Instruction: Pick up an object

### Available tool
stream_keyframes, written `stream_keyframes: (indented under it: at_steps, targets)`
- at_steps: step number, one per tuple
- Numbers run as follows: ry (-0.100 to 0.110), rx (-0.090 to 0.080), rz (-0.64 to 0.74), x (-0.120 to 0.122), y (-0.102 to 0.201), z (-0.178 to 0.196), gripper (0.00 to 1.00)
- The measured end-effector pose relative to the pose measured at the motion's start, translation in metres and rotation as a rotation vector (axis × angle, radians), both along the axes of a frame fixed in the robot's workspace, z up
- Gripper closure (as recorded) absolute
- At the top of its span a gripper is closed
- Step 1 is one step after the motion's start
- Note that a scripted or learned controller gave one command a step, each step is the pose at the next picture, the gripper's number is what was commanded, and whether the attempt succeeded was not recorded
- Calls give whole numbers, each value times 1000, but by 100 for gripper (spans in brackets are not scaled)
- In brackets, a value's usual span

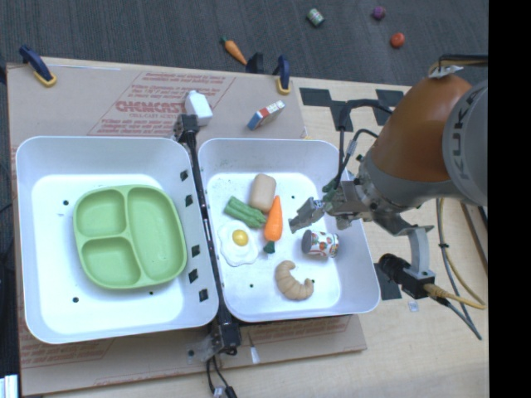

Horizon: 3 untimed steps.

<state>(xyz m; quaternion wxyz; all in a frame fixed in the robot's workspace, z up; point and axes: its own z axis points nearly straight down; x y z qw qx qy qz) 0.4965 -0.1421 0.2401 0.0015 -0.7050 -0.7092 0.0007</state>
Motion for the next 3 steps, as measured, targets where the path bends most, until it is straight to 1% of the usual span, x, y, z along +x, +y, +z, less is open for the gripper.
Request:
stream_keyframes:
  at_steps: [1,2,3]
  targets:
    - [-18,1,8,24,-5,-129,0]
    - [-16,-2,12,24,-7,-120,100]
    - [-3,-1,-2,-18,-17,-22,100]
